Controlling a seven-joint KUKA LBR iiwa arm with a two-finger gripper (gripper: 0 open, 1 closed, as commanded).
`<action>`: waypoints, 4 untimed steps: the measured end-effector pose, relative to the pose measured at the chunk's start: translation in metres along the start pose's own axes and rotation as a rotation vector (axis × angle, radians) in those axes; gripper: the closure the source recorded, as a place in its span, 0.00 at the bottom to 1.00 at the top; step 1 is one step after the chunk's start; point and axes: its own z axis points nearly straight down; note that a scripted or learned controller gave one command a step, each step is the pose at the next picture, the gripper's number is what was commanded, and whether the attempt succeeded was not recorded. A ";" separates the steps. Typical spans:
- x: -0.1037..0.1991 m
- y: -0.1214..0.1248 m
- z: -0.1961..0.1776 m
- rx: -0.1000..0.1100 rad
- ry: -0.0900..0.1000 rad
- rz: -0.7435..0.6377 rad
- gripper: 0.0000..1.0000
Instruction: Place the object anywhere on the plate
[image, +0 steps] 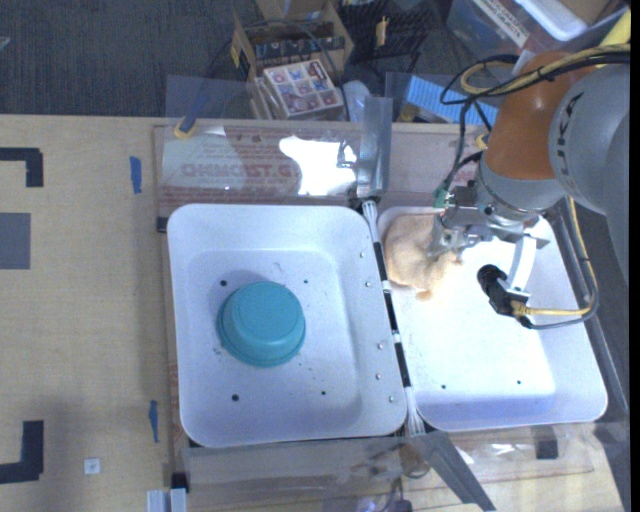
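Note:
A teal plate (262, 321) lies upside-down-looking, round and raised, in the middle of the left bin (200, 400). A pale tan, lumpy object (407, 256) rests in the far left corner of the right bin (520, 390). My gripper (441, 253) hangs over the right edge of that tan object, pointing down onto it. The wrist body hides the fingertips, so I cannot see how the jaws stand or whether anything is between them.
A metal divider rim (385, 300) separates the two bins. A black cable fitting with a yellow lead (497, 288) dangles from the wrist over the right bin. A clear plastic sheet (260, 165) lies behind the left bin. Boxes (295, 75) crowd the floor beyond.

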 end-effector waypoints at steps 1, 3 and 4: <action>0.000 0.001 -0.040 -0.002 0.001 -0.002 1.00; 0.089 -0.043 -0.036 -0.001 0.002 -0.798 1.00; 0.130 -0.075 -0.029 -0.002 0.003 -1.195 1.00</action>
